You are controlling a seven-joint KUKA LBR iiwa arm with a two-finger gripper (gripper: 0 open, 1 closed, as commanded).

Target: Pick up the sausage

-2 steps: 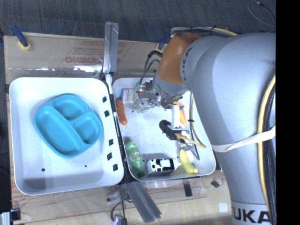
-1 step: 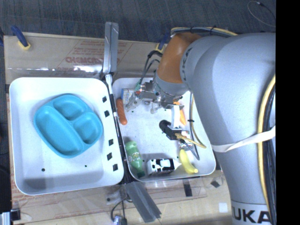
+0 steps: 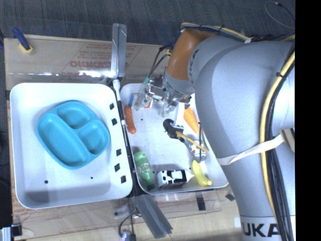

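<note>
The sausage [image 3: 130,120], a short orange-red link, lies lengthwise along the left wall of the right bin [image 3: 155,149], in its far half. My gripper [image 3: 141,102] hangs over the far left corner of that bin, just beyond and slightly right of the sausage's far end. Its two fingers stand apart with nothing between them, so it is open. The grey arm with its orange band [image 3: 181,49] reaches in from the right and covers the bin's right side.
The right bin also holds a carrot [image 3: 190,119], a green item [image 3: 143,165], a black-and-white toy [image 3: 173,177] and a banana [image 3: 200,174] along the near edge. A blue divided plate [image 3: 72,133] lies in the left bin [image 3: 30,185].
</note>
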